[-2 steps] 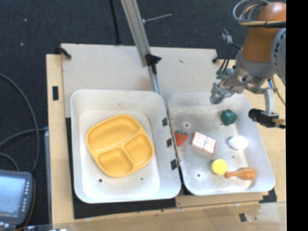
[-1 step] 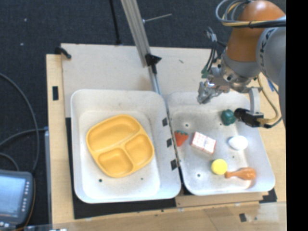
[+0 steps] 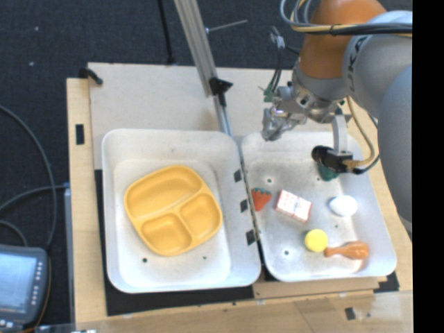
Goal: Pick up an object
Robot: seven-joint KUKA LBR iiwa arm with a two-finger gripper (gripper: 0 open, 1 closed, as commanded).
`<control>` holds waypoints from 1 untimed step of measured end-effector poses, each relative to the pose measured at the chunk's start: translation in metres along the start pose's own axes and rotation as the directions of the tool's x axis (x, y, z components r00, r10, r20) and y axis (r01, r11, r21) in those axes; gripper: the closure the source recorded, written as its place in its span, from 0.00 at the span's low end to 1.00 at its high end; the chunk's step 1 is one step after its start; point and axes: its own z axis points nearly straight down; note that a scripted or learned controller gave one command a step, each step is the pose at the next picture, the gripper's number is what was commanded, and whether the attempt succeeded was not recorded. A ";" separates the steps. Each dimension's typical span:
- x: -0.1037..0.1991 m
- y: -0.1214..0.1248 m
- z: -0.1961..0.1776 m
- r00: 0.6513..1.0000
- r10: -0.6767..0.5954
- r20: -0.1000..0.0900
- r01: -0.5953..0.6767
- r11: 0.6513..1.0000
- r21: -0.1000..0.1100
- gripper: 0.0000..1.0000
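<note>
My gripper (image 3: 275, 125) hangs over the far left corner of the right bin (image 3: 291, 159), below the orange wrist band. Nothing shows between its fingers. In the right bin lie a red strawberry toy (image 3: 261, 198), a pink-and-white box (image 3: 293, 206), a white egg-like object (image 3: 343, 205), a yellow ball (image 3: 316, 240), an orange drumstick-shaped toy (image 3: 347, 251) and a dark green object (image 3: 327, 162). All of them lie nearer the camera than the gripper and apart from it.
The left bin (image 3: 121, 151) holds a yellow divided tray (image 3: 173, 209). A slanted metal post (image 3: 201, 47) rises behind the bins. Cables loop near the dark green object at the right bin's far right.
</note>
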 end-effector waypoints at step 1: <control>0.043 0.003 0.004 1.000 0.001 0.001 -0.001 1.000 0.002 1.00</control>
